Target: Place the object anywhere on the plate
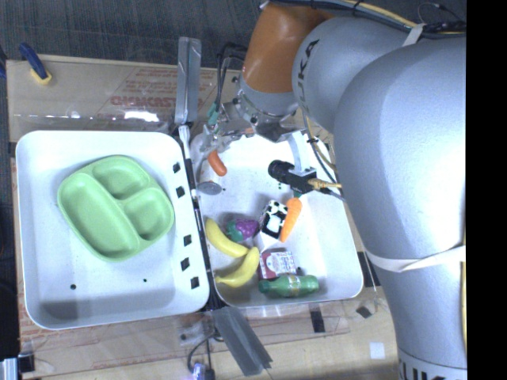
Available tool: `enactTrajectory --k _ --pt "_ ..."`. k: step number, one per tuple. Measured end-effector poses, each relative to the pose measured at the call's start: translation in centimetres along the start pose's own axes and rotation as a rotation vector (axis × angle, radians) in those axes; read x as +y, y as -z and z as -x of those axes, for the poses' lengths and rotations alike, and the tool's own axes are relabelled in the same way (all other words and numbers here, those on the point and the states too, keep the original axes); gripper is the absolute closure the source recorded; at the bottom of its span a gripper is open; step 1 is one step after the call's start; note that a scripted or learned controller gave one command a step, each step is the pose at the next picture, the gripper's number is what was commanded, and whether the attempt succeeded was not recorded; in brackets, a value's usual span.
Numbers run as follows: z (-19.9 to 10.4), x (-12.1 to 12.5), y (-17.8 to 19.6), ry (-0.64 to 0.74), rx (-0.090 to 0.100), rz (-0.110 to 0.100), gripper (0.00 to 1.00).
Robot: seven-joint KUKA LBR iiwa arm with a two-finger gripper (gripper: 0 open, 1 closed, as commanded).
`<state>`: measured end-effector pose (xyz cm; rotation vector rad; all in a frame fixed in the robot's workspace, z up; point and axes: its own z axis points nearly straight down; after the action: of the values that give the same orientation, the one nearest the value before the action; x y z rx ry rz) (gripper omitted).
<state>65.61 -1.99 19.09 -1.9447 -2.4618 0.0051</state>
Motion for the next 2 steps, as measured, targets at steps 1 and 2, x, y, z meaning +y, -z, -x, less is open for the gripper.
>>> enactTrajectory --k 1,2 --pt "-9.38 -1.06 0.03 0.292 -0.001 0.0 1.0" --pt "-9.32 -1.06 0.03 0.291 -0.002 0.0 0.0"
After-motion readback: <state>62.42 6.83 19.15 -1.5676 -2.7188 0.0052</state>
